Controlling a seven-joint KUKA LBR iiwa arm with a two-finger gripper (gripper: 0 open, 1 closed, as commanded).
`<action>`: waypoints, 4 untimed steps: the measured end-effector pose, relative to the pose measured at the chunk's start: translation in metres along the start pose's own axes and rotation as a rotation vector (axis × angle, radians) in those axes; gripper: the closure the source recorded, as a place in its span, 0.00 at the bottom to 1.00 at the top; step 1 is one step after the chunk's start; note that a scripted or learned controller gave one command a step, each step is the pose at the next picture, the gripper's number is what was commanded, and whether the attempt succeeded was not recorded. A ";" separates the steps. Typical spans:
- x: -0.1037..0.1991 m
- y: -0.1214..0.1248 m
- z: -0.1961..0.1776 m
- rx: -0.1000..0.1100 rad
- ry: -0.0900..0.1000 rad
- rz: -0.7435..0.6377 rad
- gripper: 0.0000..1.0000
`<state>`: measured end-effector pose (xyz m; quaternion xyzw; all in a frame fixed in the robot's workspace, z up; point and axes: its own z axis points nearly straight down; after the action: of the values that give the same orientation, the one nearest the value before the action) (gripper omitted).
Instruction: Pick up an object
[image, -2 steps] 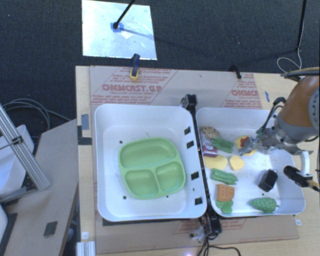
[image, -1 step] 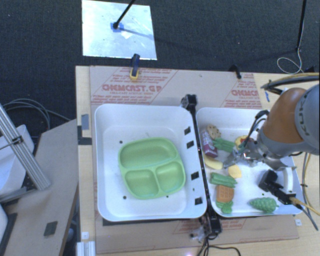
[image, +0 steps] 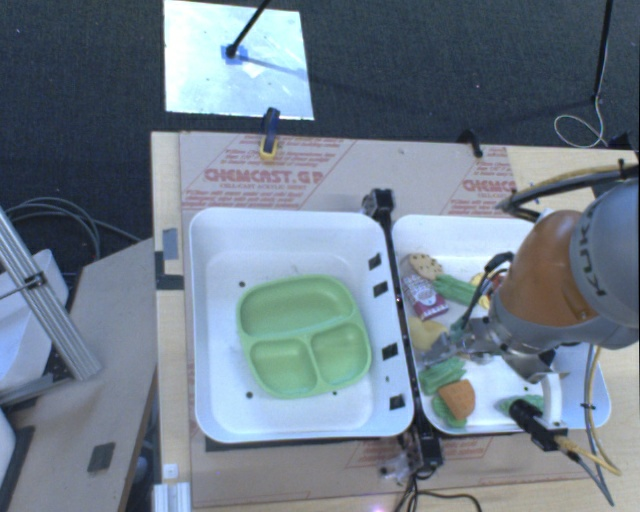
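My tool (image: 452, 345) hangs low in the right bin (image: 470, 228); jaw state: cannot tell. Just beneath it lies a green toy (image: 438, 378), seemingly light, smooth plastic; grip across its narrow width.

Grey arm (image: 610, 250) — orange band (image: 545, 270), black cables — grey wrist.

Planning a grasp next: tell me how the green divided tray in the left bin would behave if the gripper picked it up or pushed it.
The green divided tray looks like moulded plastic, so probably stiff and light for its size. It lies flat on the left bin floor, so a push would likely slide it rather than tip it. Its low, rounded rim offers little to pinch; fingers may slip off.
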<state>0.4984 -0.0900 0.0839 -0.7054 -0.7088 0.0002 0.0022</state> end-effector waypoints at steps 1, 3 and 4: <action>-0.011 0.051 -0.001 -0.009 -0.004 0.000 0.00; -0.011 0.049 -0.012 -0.006 -0.002 0.002 0.00; 0.000 -0.003 0.000 -0.001 -0.002 0.004 0.00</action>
<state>0.4958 -0.0904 0.0834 -0.7069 -0.7073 0.0006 0.0015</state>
